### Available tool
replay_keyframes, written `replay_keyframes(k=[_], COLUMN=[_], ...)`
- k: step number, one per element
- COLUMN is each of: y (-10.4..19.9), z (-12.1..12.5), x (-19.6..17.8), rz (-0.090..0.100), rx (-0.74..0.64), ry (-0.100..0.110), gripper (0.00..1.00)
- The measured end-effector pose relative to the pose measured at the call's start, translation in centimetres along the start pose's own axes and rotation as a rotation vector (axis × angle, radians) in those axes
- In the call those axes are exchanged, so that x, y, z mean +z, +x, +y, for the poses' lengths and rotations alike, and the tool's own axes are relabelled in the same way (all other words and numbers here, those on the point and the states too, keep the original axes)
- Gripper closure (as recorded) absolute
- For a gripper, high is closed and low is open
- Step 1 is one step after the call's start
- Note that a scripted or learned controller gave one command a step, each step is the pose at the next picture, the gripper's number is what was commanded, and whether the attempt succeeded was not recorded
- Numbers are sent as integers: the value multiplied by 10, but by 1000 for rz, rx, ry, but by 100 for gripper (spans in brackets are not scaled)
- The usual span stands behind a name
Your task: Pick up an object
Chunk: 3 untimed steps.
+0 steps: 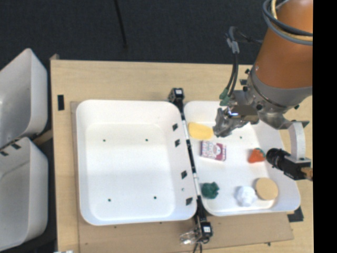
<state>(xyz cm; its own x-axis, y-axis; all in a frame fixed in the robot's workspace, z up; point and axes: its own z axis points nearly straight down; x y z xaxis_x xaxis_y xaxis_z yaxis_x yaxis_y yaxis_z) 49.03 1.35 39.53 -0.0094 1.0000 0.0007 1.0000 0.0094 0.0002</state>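
Observation:
The right bin [234, 207] holds several small objects. A yellow block [200, 130] lies near its left wall at the back. In front of it lies a pink and white card-like packet [212, 151]. A small red-orange piece [256, 156] sits to the right. Near the front are a dark green lump [210, 190], a crumpled white piece [245, 195] and a tan disc [266, 189]. My gripper [222, 127] hangs low over the back of this bin, just right of the yellow block and close to its edge. Nothing shows between its fingers.
The left bin [84, 157] lies beside the right one, with a dark clip strip [187, 152] along the shared wall. A black part of the arm [284, 163] reaches over the right bin's right side. White boxes [21, 99] stand left of the bench.

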Motion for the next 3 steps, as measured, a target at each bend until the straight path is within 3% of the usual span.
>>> replay_keyframes(k=[1, 2, 3], y=[-5, -74, -110], z=[1, -3, -3], x=[-12, 105, 200], rz=[-2, -3, -2], rx=[3, 17, 14], ry=[-4, 11, 8], gripper=[100, 100, 100])
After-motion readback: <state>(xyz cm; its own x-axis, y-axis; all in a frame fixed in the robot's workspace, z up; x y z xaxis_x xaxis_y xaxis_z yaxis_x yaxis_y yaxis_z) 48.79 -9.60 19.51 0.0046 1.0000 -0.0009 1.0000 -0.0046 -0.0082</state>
